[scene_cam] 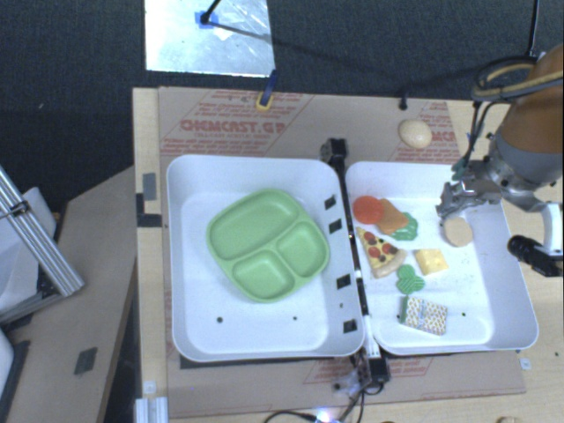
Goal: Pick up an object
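Note:
My gripper (455,204) hangs over the back right part of the right bin (502,324), reaching in from the right. A beige round toy piece (457,232) lies on the bin floor right below and in front of it; whether they touch I cannot tell. Further left lie a red slice (367,209), an orange piece (396,220) with a green bit (406,232), a pizza slice (382,252), a yellow cheese cube (431,261), a green broccoli-like piece (409,279) and a patterned packet (426,315).
The left bin (189,324) holds a green divided plate (268,244). A black hinge strip (346,236) runs between the bins. A beige egg-shaped thing (415,132) sits on the cardboard behind the right bin. A shiny foil sheet (210,25) lies at the back.

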Controlling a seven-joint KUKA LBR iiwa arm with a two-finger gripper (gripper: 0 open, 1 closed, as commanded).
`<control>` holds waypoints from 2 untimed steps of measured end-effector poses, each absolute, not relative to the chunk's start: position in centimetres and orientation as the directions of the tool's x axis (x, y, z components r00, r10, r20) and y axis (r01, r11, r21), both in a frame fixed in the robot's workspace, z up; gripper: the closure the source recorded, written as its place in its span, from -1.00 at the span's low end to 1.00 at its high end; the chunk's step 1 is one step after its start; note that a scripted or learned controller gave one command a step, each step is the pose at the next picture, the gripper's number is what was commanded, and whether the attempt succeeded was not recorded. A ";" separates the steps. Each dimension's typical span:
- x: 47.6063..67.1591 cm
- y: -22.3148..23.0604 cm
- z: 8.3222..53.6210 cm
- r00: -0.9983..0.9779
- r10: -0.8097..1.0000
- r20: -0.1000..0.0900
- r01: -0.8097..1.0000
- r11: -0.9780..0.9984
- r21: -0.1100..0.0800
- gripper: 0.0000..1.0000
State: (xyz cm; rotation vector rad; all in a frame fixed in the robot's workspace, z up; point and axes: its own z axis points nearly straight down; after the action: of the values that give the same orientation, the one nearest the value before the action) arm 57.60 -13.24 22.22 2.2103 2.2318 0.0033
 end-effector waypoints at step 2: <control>60.7 -3.4 23.4 -0.011 1.000 0.003 1.000 0.011 0.004 1.00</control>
State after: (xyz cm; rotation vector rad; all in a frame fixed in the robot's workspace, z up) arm 60.68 -3.44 23.44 2.2082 2.2328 0.0076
